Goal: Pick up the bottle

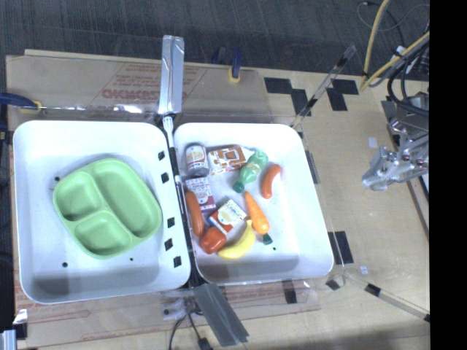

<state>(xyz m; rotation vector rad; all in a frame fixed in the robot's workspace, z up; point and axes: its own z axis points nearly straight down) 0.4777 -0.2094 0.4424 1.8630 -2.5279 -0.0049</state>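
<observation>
The bottle [249, 170] is small and green, lying tilted in the upper middle of the right bin [310, 217], between a brown packet [226, 157] and an orange-red sausage [270, 181]. My gripper [384, 170] is off to the right, over the bare bench well outside the bin, about a bin's half-width from the bottle. Nothing shows between its parts.
The right bin also holds a can [195, 159], a carrot [255, 211], a banana [237, 246], a small carton [230, 216] and a red vegetable [211, 239], packed close. A green divided plate [109, 206] lies in the left bin [29, 254]. Cables [398, 20] hang at the upper right.
</observation>
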